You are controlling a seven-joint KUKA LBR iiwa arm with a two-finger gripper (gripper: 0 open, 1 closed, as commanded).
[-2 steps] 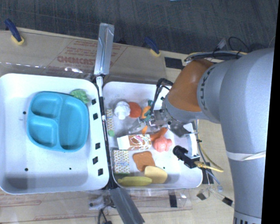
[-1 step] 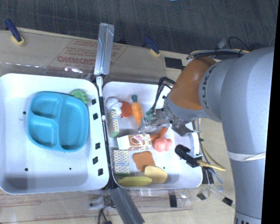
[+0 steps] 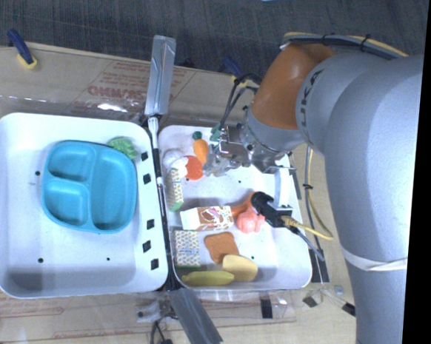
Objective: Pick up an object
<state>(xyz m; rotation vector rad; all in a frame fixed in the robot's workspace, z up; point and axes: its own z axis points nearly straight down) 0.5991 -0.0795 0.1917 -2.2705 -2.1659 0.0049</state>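
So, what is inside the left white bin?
The left white bin holds a blue plastic divided tray and a green leafy toy at its far edge. Whatever lies under the tray is covered.

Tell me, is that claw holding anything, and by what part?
It cannot be told. The gripper is low in the right bin, right beside an orange piece, but the view doesn't show anything clearly between its fingers.

Left bin (image 3: 6,188) — white; sectioned plate (image 3: 90,185) light blue; leafy item (image 3: 126,148) at far edge green. Right bin (image 3: 286,266) — white; orange piece (image 3: 200,149), red piece (image 3: 193,169), pink lump (image 3: 249,221), brown slab (image 3: 221,244), yellow lump (image 3: 239,266), olive-yellow long item (image 3: 207,277), white-and-brown printed carton (image 3: 207,217), checkered packet (image 3: 186,248). Arm (image 3: 353,126) grey, band (image 3: 285,88) orange.
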